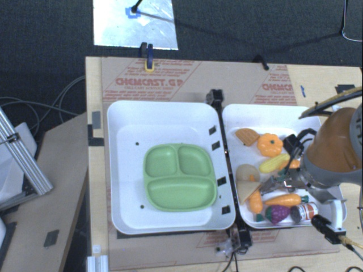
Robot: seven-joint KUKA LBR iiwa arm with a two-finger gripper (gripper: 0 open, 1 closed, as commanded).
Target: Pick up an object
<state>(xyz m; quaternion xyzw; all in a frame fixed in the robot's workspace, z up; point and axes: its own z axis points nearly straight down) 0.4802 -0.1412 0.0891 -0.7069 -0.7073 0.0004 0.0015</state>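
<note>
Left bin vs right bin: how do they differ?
The left bin holds one thing, a green divided tray; the right bin holds a pile of toy food, among them a pumpkin, a carrot and grapes. The arm hangs over the right bin, not the left bin. Both are shallow, white, side by side.

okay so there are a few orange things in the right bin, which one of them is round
The small pumpkin, near the far side of the right bin. It is a squat ball, while the two carrots nearer the front edge are long and tapered.
</note>
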